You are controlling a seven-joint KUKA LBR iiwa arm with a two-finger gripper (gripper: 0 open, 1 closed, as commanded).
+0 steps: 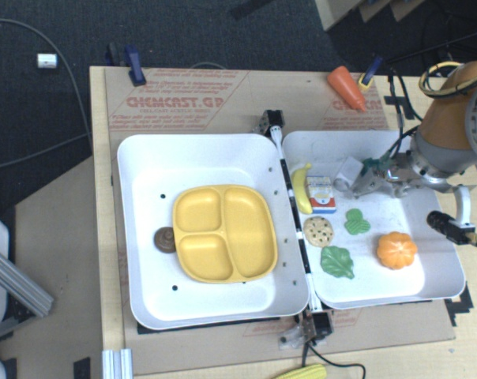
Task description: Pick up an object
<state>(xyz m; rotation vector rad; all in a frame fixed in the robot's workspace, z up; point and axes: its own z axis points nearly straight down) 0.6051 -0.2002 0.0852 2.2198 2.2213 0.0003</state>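
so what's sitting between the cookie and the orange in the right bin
In the camera view, two green leafy pieces lie between the cookie and the orange.

Objects in my right bin (440,279): banana (302,188) along its left wall, cookie (318,230) below, orange (396,250) toward the right.

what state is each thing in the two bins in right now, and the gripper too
yellow plate: flat in the left bin, compartments bare
brown disc: beside the plate's left edge
banana: lying along the right bin's left wall
small carton: beside the banana
cookie: flat
two green pieces: lying loose
orange: resting apart
gripper: low over the right bin, holding nothing visible
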